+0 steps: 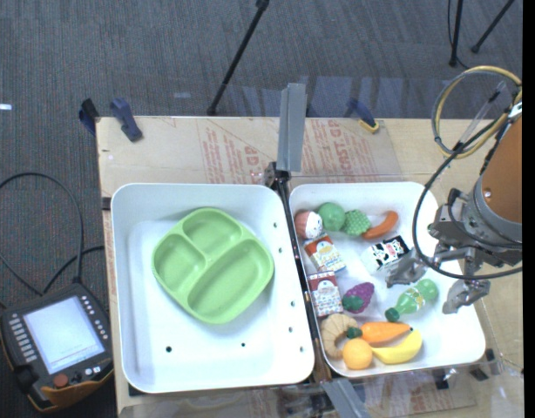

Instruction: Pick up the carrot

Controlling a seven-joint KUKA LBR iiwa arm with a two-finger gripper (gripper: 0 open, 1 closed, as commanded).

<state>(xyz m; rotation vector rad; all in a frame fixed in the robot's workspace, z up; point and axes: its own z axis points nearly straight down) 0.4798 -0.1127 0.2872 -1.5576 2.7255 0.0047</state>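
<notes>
The carrot, orange with a green top pointing left, lies near the front of the right bin. It rests against a yellow banana and an orange fruit. My gripper hangs over the right side of this bin, behind and to the right of the carrot and apart from it. Its two fingers are spread open, one finger to the left and the other to the right. A green toy bottle lies just below and between them, not gripped.
The right bin also holds a croissant, a purple eggplant, small cartons, a milk box, green vegetables and an orange curved piece. A green divided plate sits in the left bin.
</notes>
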